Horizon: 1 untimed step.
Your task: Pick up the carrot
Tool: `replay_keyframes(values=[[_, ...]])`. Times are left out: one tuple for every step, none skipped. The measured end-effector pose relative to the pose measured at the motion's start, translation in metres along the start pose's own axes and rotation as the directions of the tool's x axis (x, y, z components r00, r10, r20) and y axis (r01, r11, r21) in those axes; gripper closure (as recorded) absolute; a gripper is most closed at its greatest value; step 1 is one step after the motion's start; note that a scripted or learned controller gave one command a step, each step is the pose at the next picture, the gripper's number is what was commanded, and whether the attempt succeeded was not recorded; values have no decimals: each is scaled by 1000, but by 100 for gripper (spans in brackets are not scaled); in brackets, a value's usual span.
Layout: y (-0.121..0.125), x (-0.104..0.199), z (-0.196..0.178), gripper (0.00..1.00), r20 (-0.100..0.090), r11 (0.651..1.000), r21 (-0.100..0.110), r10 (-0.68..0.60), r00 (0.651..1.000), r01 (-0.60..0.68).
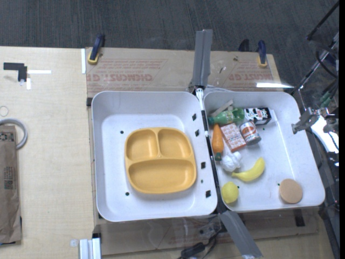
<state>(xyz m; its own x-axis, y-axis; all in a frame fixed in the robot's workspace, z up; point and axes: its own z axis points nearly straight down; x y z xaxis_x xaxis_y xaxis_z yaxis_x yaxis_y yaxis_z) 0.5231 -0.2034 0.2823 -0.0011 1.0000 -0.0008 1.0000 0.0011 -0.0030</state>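
The carrot (217,139) lies in the right bin (307,169), lengthwise along its wall on the side farthest from the gripper (302,124), its green end pointing down the view. The gripper sits at the opposite rim of that bin, well apart from the carrot; whether it is apart or together cannot be told.

Between carrot and gripper, just beside the carrot, lies a red-and-white packet (233,137) whose print is too small to read. Next toward the gripper lies a can (250,132) with a red label. Up the view from them are a green packet (226,115) and a black-and-white box (257,115), lettering illegible. Below the carrot sit a white crumpled thing (230,161), a banana (250,170) and a lemon (230,192); a tan disc (291,191) lies nearer the gripper's side.

Beyond the carrot, the left bin (108,144) holds a yellow divided plate (160,161).

Both bins rest on cardboard (145,72) with red print, upside down, not surely readable, pinned by blue-and-yellow clamps (97,47). The table (48,123) is pale wood with a brown paper bag (8,182) at its far edge; behind is dark carpet (135,9).
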Motion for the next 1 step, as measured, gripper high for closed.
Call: replay_keyframes(values=[[-16, 27, 15, 0, -1, 997, 2, -71, 997, 71]])
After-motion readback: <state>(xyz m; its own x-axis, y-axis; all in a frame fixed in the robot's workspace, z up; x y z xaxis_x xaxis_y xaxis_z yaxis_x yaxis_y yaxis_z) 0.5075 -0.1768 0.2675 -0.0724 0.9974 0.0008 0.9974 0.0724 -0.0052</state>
